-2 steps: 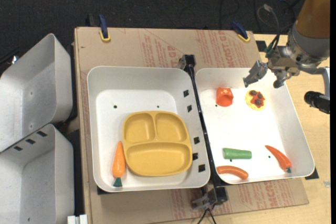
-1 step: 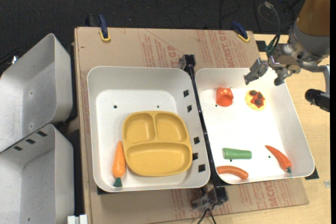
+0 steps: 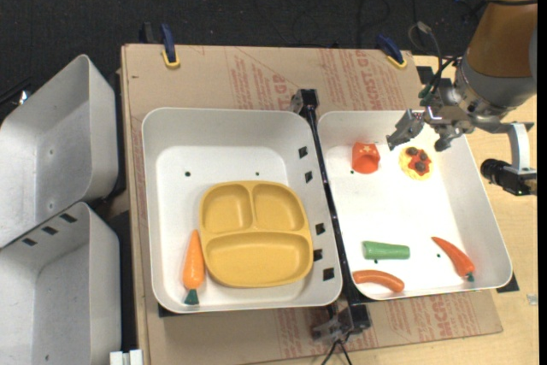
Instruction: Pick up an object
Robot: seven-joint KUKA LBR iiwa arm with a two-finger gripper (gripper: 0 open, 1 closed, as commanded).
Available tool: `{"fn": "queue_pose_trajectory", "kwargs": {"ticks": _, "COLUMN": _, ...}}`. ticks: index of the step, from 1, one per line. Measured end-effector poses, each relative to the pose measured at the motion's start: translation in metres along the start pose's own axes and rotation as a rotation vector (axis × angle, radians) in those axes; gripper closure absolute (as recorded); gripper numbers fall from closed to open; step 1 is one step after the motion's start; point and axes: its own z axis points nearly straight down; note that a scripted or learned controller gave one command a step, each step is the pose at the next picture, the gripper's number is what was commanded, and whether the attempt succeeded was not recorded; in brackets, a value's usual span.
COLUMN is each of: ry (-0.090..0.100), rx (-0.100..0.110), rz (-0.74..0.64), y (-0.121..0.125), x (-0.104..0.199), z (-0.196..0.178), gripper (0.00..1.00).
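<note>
Two fingers spread wide and empty on my gripper (image 3: 424,132), hovering — I think — just above the pizza toy (image 3: 418,163); I'd descend straight and centred before closing.

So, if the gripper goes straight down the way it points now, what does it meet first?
Most likely the small yellow item with dark and red toppings, which lies just under the open gripper. The red cup-like piece sits to the side. Depth is hard to judge from this slanted view.

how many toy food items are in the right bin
5 in the right bin: red piece and small pizza at the back, green vegetable, chili pepper and sausage at the front.
</note>
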Motion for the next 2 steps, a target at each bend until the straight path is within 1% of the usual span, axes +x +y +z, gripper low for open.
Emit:
{"fn": "queue_pose_trajectory", "kwargs": {"ticks": 1, "ry": 0.001, "rx": 0.002, "rz": 0.000, "y": -0.001, "x": 0.006, "z": 0.063, "gripper": 0.00}}
{"fn": "queue_pose_trajectory", "kwargs": {"ticks": 2, "ry": 0.000, "rx": 0.000, "rz": 0.001, "y": 0.003, "x": -0.002, "z": 0.113, "gripper": 0.00}}
